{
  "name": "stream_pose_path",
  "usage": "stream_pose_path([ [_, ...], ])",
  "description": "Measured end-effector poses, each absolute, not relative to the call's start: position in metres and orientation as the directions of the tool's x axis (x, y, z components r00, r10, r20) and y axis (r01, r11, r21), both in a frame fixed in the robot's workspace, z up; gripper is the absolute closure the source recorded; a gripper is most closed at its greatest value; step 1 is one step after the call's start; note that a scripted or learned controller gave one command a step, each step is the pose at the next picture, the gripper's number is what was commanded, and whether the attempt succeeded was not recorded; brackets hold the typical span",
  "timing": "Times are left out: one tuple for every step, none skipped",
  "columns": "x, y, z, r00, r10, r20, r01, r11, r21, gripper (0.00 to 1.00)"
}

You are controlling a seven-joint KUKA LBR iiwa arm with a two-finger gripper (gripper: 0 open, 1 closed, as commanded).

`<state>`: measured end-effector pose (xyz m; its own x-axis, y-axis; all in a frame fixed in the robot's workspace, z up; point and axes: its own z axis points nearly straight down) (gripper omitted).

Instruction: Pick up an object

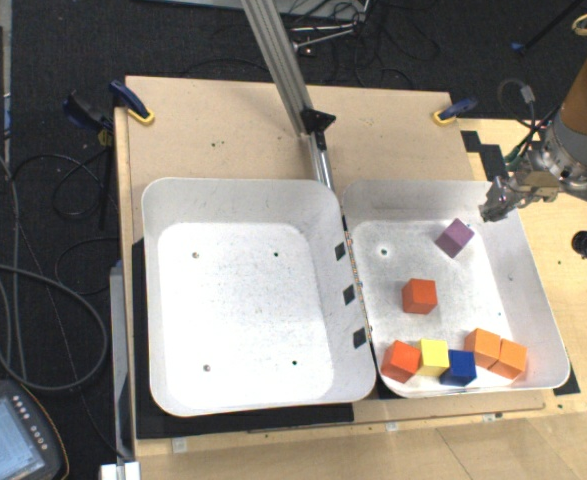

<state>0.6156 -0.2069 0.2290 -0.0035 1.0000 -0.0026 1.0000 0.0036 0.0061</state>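
Note:
The right bin [533, 298] holds several small blocks. A purple block [455, 237] lies near its far side, and an orange-red block [419, 296] sits in its middle. Along the near edge are an orange block [402, 359], a yellow block [434, 354], a blue block [460, 367] and two more orange blocks [497, 352]. My gripper [495, 207] hangs over the right bin's far right corner, just right of the purple block and a little above it. Nothing is visible between its fingers.
The left bin [238, 293] lies beside the right one on the wooden bench [223, 128]. A slanted metal pole [278, 53] runs from the top of the view down to the bins' dividing edge. Clamps sit at the bench's far corners.

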Motion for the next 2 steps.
stream_pose_path([
  [0.62, -0.149, 0.239, -0.009, 1.0, 0.001, 1.0, 0.009, 0.002, 1.0],
  [0.62, -0.084, 0.24, -0.009, 1.0, 0.003, 1.0, 0.009, 0.0, 1.0],
])
